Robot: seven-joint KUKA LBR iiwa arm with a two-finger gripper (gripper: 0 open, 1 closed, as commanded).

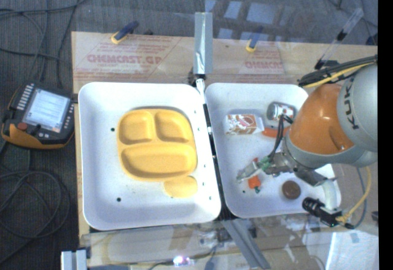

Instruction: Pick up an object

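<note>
The right bin holds several small things. An orange and white snack packet lies at its far left, a silver can beside it, and a small orange piece just below the can. Near the front are a red-orange bit and a brown disc. My gripper is low over the bin floor, just above the red-orange bit, with a small green thing close against it. The grey and orange arm covers the bin's right side.
The left bin holds a yellow compartment tray and a yellow oval lid at its front. A raised divider separates the bins. A teach pendant lies on the floor to the left.
</note>
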